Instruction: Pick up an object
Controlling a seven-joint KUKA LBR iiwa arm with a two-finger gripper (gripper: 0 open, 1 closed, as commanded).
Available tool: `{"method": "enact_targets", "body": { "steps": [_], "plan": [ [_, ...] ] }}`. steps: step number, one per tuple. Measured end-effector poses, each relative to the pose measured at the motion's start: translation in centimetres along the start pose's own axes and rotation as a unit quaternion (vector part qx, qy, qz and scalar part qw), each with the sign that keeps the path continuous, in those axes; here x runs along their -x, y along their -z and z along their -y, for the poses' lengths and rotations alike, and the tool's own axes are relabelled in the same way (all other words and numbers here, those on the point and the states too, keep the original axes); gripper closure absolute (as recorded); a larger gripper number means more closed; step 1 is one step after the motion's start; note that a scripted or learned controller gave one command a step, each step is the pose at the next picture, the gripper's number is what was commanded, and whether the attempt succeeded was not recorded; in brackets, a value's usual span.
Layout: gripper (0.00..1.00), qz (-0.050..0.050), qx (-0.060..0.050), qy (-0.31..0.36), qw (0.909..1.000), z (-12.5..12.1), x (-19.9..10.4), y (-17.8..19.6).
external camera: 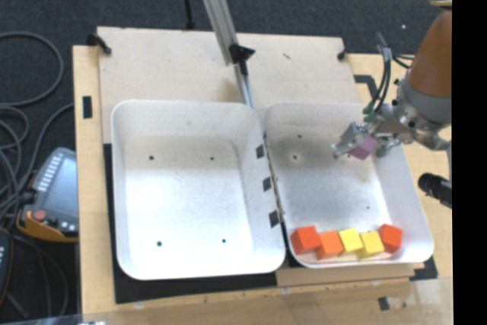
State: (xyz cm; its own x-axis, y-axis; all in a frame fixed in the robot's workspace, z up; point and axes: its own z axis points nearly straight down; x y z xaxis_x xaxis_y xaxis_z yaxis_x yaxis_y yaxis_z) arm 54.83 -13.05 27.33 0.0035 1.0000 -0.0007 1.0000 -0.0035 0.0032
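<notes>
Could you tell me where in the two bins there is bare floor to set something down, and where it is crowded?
The left bin has open floor from wall to wall. In the right bin, the middle is bare, between the tool at the far end and the blocks. The near wall is crowded: a row of orange and yellow blocks sits along it.

Arm [426,99]: enters from the right edge, mostly cut off by the frame.
Band [435,57]: broad, rounded, orange-brown, smooth surface.
Wrist [417,116]: grey metal section below the band, with lighter silver edges.
Cables [383,80]: thin dark cables run down the arm's left side, looping toward the wrist.
Gripper [356,142]: small grey metal assembly with angular parts.
Markings: too small to tell.
</notes>
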Motion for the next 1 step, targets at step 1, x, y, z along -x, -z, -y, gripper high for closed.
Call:
{"method": "enact_targets", "body": {
  "steps": [1],
  "plan": [
    [0.00, 0.001, -0.005, -0.002, 1.0000, 3.23, 8.28, -9.70]
  ]
}}
